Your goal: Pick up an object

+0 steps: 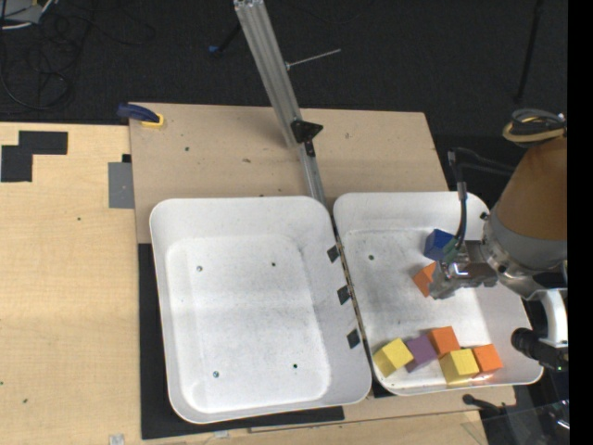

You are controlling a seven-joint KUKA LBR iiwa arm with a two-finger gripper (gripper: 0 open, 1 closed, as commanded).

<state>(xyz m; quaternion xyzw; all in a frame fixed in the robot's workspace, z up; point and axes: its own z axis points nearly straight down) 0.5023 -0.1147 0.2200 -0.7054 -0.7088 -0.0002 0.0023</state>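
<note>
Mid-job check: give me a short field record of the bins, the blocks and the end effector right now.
right white bin: holds all blocks
under end effector: blue cube, orange block
front cluster: yellow cube, purple cube, orange cube, second yellow cube, second orange cube
left white bin: beside the right one
grasp: cannot tell

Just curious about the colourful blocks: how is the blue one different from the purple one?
The blue block sits mid-bin beside the end effector, away from the pile; the purple block lies near the right bin's front edge. The blue block is partly hidden by the arm; the purple block shows plainly, wedged between a yellow block and an orange block. Both lie in the right bin.
</note>
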